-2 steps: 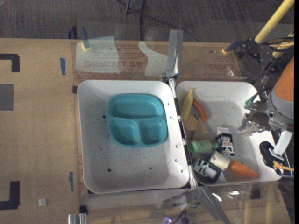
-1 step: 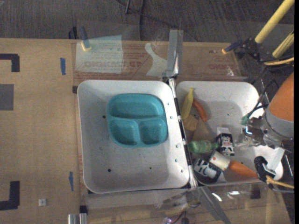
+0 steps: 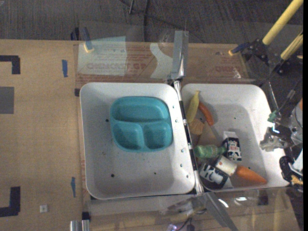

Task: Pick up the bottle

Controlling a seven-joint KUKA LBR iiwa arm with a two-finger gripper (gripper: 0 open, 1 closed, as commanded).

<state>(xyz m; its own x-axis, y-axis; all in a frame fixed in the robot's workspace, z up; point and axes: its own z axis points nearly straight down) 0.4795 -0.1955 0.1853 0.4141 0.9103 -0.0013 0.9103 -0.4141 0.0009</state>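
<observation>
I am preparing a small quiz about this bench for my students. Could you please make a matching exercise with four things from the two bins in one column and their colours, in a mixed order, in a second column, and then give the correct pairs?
Things:
1. divided tray in the left bin
2. bottle in the right bin
3. carrot near the right bin's front
4. banana by the wall between the bins

Colours:
A. yellow
B. teal
C. orange
D. green

Pairs: 1-B, 2-D, 3-C, 4-A
</observation>
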